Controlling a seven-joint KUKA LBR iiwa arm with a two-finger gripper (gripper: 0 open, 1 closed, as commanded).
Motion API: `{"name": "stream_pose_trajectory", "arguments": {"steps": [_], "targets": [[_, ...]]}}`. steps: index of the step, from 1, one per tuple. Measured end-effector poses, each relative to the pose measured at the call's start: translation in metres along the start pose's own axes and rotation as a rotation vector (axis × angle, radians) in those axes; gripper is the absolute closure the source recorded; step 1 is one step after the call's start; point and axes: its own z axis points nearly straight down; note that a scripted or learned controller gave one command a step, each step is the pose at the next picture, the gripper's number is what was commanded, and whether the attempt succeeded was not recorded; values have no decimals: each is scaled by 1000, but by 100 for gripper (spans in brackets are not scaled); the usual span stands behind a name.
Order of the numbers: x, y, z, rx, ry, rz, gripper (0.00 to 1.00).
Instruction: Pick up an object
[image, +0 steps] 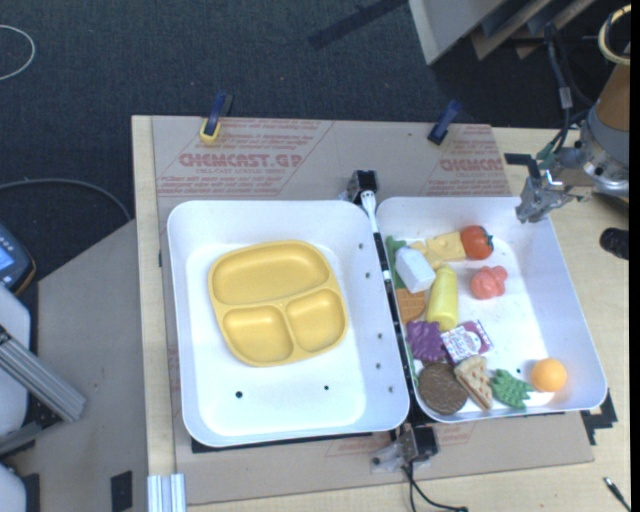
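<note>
Cookie (441, 388) in right bin (572, 300), jaws (533, 203) above rim

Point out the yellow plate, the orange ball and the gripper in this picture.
yellow plate (270, 272): camera view, floor of its large top compartment.
orange ball (548, 375): camera view, middle of the ball.
gripper (533, 205): camera view, its tip above the right bin's far corner.
</note>
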Motion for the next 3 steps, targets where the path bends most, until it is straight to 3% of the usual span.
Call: {"name": "stream_pose_trajectory", "arguments": {"steps": [1, 3], "targets": [[48, 12, -3, 0, 1, -4, 100], [163, 11, 13, 7, 5, -6, 100]]}}
